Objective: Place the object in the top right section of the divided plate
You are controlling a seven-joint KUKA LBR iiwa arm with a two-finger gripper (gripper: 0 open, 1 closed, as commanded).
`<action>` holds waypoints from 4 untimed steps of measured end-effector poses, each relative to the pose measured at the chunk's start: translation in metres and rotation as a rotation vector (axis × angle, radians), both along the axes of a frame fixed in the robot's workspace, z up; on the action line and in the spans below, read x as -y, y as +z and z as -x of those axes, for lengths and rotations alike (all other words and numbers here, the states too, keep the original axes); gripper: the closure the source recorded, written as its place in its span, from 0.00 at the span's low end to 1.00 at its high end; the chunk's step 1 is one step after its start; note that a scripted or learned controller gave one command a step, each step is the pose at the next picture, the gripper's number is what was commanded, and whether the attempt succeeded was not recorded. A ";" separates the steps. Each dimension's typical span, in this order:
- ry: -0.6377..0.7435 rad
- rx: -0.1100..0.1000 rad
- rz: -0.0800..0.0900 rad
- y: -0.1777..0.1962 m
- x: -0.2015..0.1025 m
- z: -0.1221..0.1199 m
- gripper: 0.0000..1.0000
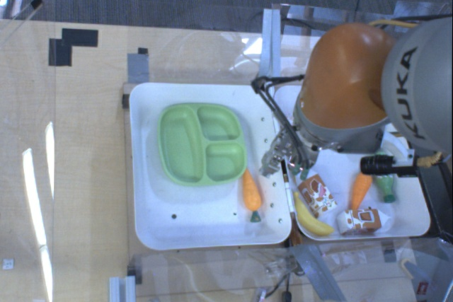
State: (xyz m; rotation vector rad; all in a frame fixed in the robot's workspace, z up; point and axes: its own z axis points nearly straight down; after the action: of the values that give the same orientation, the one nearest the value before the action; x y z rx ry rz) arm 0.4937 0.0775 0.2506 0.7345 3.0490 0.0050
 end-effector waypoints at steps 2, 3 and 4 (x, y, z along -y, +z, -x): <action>0.632 0.003 0.003 -0.026 -0.012 0.005 1.00; 1.074 0.004 0.007 -0.046 0.049 -0.005 1.00; 1.395 0.004 0.009 -0.065 0.075 -0.005 1.00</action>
State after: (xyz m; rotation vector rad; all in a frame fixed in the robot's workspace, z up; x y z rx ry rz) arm 0.4983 0.0030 0.1856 -1.3949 2.8066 -0.0017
